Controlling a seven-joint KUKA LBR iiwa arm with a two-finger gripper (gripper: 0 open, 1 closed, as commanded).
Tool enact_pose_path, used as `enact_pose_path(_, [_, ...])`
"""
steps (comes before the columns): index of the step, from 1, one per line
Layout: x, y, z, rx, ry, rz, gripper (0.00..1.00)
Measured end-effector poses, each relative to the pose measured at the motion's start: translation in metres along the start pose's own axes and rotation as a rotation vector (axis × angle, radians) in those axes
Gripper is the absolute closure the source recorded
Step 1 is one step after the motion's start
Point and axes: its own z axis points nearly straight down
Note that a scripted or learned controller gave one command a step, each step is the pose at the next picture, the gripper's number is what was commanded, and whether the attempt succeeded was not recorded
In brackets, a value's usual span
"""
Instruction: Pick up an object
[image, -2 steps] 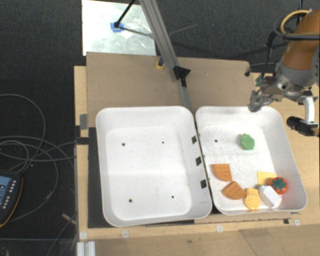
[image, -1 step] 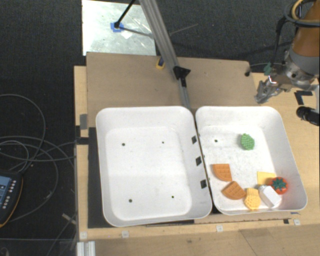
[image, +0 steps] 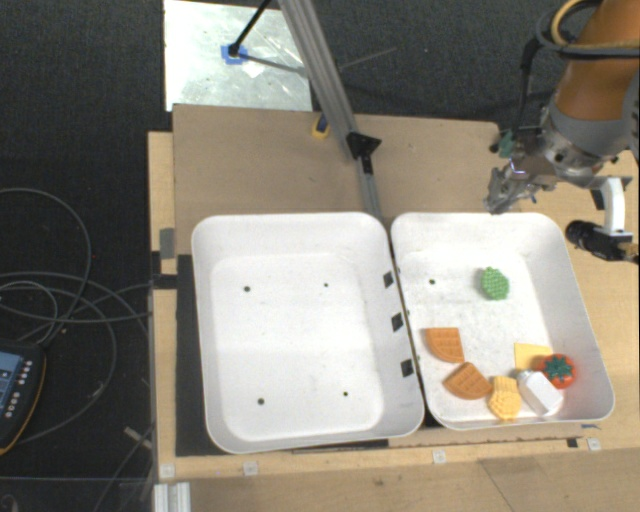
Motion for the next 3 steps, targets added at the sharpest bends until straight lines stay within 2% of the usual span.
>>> enact_pose_path(1, [0.051, -0.015, 0.015, 0.002, 0.001, 0.000, 1.00])
enact_pose_path(2, [0.094, -0.045, 0.024, 0.003, 0.001, 0.000, 1.00])
enact_pose_path(3, [0.144, -0.064, 0.039, 0.004, 0.001, -0.001, 1.00])
